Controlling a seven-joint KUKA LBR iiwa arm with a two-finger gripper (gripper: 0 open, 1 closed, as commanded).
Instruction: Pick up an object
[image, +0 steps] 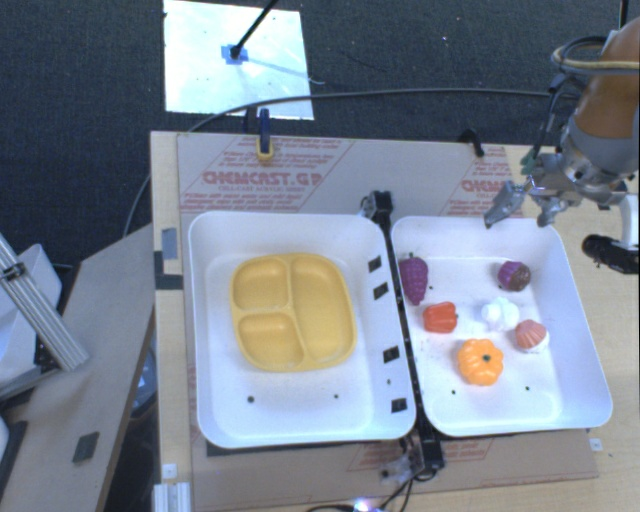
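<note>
Basically unstarted: grey two-finger gripper (525, 203) splayed wide, holding nothing, above far rim of right shallow white bin (580, 300). Inside lie small orange plastic pumpkin (480, 361), red pepper toy (440, 317), purple grape bunch (413, 278) (others nearby). Descend, close, lift all pending. Left bin: yellow divided tray (293, 310).

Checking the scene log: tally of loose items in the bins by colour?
Purple: 2, a grape-like bunch and a round purple piece
Red: 1, pepper-shaped toy
Orange: 1, small pumpkin
White: 1, round lump
Pink and white: 1, rounded piece
Yellow: 1, three-section plastic tray
Total: 7
</note>
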